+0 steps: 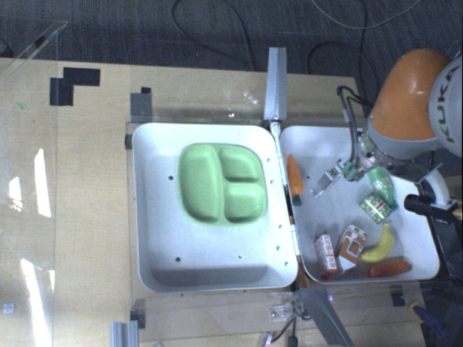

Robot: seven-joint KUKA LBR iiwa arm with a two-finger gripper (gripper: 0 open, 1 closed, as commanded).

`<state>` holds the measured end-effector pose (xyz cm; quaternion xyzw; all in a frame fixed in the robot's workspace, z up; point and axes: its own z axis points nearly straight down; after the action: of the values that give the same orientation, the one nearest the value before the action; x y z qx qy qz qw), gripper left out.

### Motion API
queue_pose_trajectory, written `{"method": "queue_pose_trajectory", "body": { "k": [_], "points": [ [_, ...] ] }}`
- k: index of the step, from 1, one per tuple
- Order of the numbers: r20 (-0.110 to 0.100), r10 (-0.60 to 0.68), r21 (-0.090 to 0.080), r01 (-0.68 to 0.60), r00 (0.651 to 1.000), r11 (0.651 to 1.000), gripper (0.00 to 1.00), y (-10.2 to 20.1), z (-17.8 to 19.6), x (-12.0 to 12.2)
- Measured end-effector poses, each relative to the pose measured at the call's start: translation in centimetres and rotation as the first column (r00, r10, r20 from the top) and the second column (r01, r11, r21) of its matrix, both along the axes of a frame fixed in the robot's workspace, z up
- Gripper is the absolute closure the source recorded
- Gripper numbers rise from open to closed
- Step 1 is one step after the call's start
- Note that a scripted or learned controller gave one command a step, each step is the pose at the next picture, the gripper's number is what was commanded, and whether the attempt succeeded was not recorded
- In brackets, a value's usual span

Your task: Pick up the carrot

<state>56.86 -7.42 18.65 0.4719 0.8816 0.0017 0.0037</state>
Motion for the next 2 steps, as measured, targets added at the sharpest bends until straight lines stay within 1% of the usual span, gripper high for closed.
{"method": "queue_pose_trajectory", "body": {
  "k": [1, 2],
  "points": [
    [0.001, 0.171, -0.009, -0.171, 0.985, 0.985, 0.0, -2.46, -9.75, 8.65],
    [-0.004, 0.572, -0.004, -0.572, 0.82, 0.82, 0.0, -2.16, -9.8, 8.55]
  ]
}}
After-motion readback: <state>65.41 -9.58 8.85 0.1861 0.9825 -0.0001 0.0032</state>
